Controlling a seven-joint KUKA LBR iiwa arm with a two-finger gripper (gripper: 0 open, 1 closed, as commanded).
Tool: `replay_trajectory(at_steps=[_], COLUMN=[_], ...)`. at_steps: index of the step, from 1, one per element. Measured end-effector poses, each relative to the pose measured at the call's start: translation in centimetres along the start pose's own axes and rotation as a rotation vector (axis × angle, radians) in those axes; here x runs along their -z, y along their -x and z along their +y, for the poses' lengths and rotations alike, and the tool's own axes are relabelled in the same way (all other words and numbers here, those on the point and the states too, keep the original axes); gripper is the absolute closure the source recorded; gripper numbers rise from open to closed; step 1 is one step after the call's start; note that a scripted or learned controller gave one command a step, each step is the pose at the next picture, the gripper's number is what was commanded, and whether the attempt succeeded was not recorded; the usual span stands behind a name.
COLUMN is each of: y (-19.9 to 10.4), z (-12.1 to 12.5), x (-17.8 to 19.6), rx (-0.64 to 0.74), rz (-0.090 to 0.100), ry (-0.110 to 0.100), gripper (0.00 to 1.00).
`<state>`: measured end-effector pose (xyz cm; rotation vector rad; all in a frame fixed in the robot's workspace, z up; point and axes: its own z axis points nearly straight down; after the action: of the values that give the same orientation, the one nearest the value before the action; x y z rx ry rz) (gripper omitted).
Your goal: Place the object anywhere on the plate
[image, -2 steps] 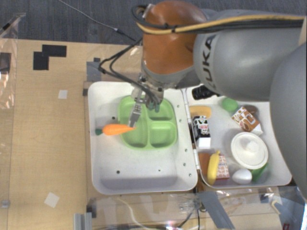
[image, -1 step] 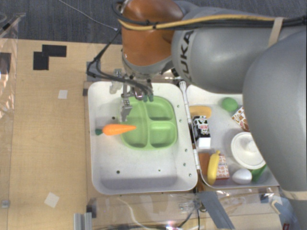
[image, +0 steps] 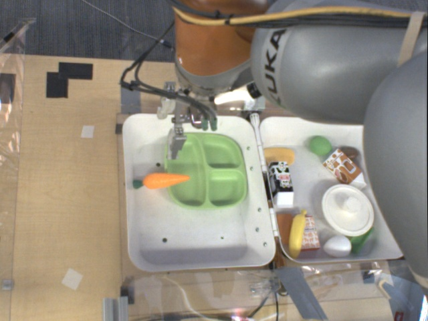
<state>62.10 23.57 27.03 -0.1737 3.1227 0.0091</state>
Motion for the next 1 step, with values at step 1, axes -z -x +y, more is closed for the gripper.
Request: replay_trajectory(at_steps=[1], y=[0.18], z=[0.01], x=[1.15], rx=[-0.001], rz=[-0.007], ry=[0.004], gripper=[1.00])
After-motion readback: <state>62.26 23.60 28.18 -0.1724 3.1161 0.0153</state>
